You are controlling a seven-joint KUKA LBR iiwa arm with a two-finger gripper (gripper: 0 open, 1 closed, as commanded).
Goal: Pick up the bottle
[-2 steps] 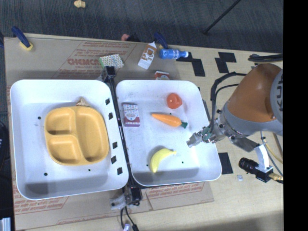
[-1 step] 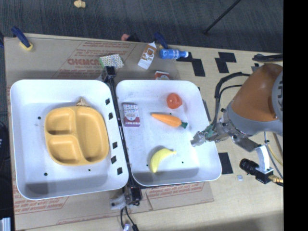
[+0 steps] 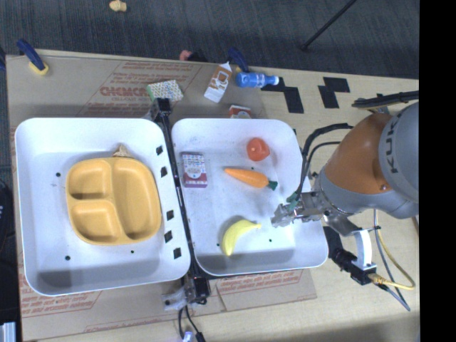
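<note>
Pincer (image 3: 283,216): low over the right bin's right side, small metal tips pointing left; cannot tell whether they are apart or together; nothing visible between them.
Arm (image 3: 367,166): grey with orange band, reaching in from the right, over the right bin's right rim.
Bottle (image 3: 255,80): blue, lying on its side on the surface beyond the right bin's far rim, well apart from the pincer.
Right bin (image 3: 214,130): tomato (image 3: 258,149) far, carrot (image 3: 248,177) mid, banana (image 3: 236,233) near, small red packet (image 3: 194,169) by the left wall.
Nearest to pincer: banana, just left; carrot's green end just beyond the tips.
Left bin (image 3: 35,162): yellow divided plate (image 3: 114,199).
Beside bottle: small carton (image 3: 219,83) to its left, patterned packet (image 3: 165,90) further left.
</note>
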